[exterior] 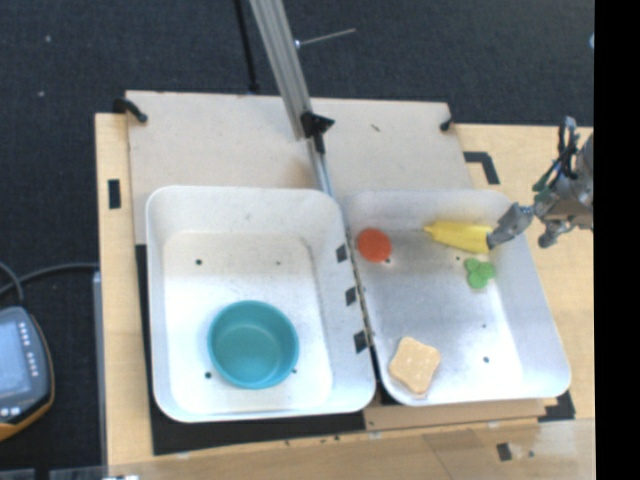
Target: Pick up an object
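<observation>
Nothing is lifted yet: the tool (528, 226), spread and empty, sits at the right bin's (540, 358) far-right edge, one finger touching the banana (457, 235).

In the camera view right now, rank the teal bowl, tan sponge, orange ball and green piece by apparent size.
1. teal bowl
2. tan sponge
3. orange ball and green piece look too alike to rank.

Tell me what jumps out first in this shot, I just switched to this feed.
The teal bowl stands alone in the left bin, near its front. In the right bin lie an orange ball near the divider, a yellow banana and a small green piece toward the back right, and a tan sponge at the front. The gripper sits at the banana's right end.
</observation>
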### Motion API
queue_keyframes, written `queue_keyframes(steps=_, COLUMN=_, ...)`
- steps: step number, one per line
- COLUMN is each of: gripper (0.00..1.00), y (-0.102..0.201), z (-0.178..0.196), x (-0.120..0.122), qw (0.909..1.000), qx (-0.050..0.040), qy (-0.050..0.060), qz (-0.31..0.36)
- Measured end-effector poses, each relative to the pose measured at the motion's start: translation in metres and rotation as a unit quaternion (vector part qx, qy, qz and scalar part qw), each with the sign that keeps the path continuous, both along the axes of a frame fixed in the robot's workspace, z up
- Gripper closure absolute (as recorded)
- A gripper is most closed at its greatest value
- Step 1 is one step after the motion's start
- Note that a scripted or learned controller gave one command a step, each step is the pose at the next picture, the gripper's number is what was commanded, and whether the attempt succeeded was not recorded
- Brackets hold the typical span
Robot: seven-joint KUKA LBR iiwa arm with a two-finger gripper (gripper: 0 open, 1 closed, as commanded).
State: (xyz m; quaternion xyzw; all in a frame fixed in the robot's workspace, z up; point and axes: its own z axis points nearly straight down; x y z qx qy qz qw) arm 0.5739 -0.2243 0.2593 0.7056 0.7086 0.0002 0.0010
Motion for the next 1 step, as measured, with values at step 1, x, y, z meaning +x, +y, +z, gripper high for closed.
queue_keyframes(steps=1, gripper=0.0, y=-0.0002, z=0.0002, x=0.0, qw=1.0, qx=-0.0003, qy=0.0, qz=0.0)
